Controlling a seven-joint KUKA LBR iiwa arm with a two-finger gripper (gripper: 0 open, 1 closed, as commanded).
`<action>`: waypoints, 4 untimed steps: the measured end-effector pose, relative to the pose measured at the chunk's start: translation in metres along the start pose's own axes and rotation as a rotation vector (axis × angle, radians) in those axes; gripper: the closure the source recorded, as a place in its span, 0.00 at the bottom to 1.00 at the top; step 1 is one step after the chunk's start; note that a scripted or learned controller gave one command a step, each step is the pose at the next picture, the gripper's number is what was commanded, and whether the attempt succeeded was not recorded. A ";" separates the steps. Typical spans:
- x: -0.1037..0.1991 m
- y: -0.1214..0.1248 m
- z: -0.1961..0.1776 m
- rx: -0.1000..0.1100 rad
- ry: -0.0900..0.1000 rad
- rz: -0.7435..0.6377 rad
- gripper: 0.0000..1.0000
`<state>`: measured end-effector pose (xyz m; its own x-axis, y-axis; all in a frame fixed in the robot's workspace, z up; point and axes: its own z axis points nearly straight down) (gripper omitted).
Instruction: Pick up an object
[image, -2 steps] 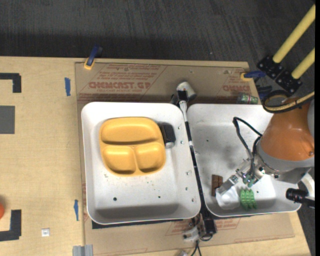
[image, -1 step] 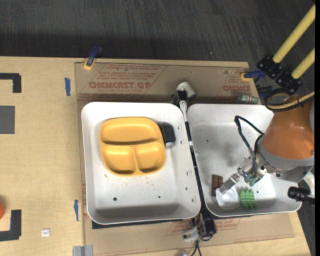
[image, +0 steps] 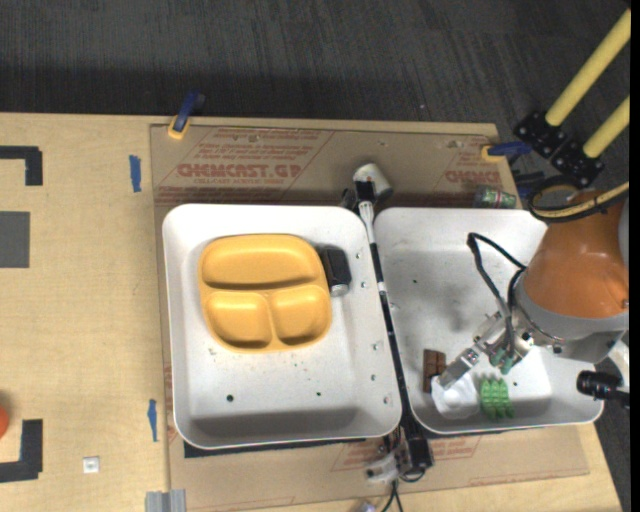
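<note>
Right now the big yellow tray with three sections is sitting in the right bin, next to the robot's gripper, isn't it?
Not quite. The camera view shows the yellow three-section tray in the left bin, not the right one. The gripper is down in the right bin, near a green block and a small brown piece.

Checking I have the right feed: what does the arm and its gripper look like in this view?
The arm is a rounded grey body with a broad orange band above the wrist. A black cable loops from it down toward the gripper, which is a small silvery metal assembly with green touches. A black knob-like part sticks out at the arm's lower edge.
</note>
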<state>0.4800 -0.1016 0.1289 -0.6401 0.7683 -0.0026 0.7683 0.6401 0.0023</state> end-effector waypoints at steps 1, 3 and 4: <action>-0.065 -0.054 -0.013 0.000 -0.002 -0.010 0.00; 0.003 0.002 0.019 0.002 0.004 -0.258 0.00; -0.009 -0.007 -0.036 -0.002 -0.003 -0.787 0.00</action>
